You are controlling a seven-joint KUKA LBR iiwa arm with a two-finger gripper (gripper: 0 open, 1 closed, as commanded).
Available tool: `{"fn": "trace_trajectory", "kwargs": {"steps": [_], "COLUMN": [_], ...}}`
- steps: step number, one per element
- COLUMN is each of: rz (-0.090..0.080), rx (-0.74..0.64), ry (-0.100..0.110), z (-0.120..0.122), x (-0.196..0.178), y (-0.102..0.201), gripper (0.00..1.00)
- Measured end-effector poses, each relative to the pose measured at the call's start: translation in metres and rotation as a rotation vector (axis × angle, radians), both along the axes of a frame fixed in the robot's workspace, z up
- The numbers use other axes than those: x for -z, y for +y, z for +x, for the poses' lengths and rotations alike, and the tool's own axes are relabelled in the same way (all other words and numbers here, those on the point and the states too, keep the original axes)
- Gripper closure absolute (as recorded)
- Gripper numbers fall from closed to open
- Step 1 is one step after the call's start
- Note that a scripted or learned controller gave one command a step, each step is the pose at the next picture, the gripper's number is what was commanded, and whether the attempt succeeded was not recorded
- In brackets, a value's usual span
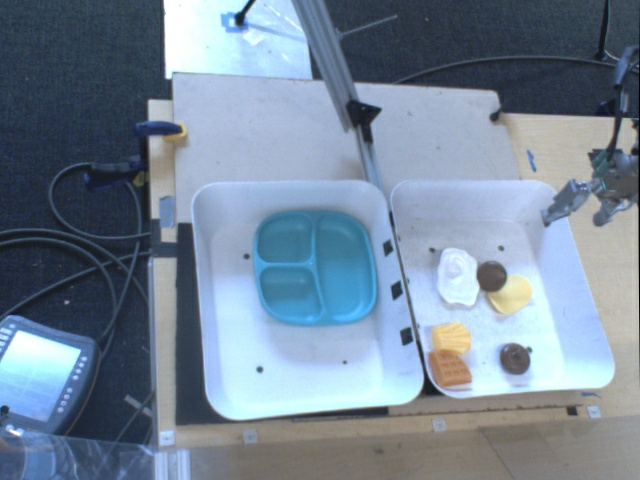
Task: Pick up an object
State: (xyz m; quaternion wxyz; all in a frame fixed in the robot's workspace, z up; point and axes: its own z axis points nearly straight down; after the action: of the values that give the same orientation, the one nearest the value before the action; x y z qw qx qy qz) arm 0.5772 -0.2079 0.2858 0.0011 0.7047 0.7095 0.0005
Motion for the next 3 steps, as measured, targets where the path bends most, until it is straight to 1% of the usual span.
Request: {"fn": "trace_trajectory", "kwargs": {"steps": [1, 2, 3], "rz": [0.0, 0.001, 0.002], "rx": [-0.001, 0.007, 0.006], "ry": [0.0, 0.005, 0.006], "z": [0.0, -0.002, -0.006], "x": [0.0, 0.056, 0.115], "y": [0.0, -0.01, -0.002], "gripper": [0.0, 0.0, 0.0]}}
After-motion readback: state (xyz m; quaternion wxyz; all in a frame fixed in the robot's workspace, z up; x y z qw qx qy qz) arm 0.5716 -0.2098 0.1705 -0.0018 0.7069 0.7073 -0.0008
